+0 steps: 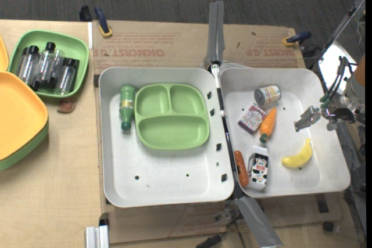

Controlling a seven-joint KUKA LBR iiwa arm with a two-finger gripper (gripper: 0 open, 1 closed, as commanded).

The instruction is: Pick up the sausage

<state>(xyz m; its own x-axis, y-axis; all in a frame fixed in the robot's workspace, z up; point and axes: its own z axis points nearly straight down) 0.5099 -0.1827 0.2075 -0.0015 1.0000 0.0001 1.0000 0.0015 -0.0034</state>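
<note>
The left bin (116, 183) carries a green tray (171, 116) and a bottle (127, 106) up top, its near half bare. In the right bin (290, 81) the sausage (240, 168) hugs the left wall, touching the carton (258, 168), well apart from the banana (298, 155). The gripper (314, 116) sits at the right rim (fingers too unclear to judge).

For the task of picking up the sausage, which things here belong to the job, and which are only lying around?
Belong to the job:
sausage
gripper

Only lying around:
milk carton
banana
carrot
can
purple packet
green bottle
green divided plate
</note>
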